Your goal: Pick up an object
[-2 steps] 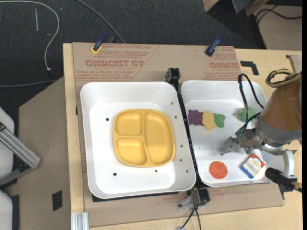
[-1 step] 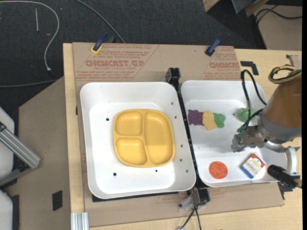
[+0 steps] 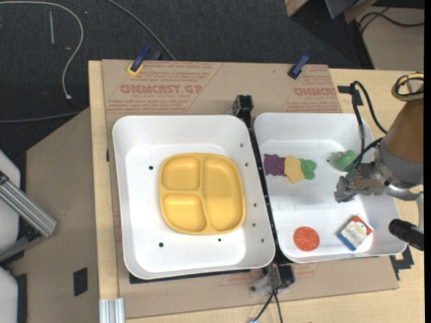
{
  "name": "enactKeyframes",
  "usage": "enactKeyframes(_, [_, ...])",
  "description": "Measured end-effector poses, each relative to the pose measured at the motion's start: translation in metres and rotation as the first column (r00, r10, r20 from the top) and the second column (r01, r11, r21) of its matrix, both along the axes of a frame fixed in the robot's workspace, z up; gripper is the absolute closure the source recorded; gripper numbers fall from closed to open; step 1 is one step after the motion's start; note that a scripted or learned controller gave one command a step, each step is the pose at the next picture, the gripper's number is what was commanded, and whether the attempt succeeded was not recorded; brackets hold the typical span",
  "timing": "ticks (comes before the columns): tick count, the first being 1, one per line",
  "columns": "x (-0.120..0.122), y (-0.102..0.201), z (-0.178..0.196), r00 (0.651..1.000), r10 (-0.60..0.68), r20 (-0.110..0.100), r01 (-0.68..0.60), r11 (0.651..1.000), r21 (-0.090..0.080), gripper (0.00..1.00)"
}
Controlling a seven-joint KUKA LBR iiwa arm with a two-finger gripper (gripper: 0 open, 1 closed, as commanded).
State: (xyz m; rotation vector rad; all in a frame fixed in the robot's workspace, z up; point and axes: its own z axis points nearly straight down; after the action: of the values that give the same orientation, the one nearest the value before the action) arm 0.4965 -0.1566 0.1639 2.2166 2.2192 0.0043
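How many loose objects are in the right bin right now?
6: a purple piece, yellow piece and green piece in a row near the back, a green object by the gripper, a red disc and a small carton in front. The arm may hide more.

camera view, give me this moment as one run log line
gripper over right bin, near its right side | nothing seen held | in bin: red disc, small carton, green piece | left bin: yellow tray
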Motion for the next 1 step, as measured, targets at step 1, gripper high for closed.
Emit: enactKeyframes(1, [0.0016, -0.0001, 0.0538, 1.0, 0.001, 0.001, -0.001, 1.0, 0.0, 1.0])
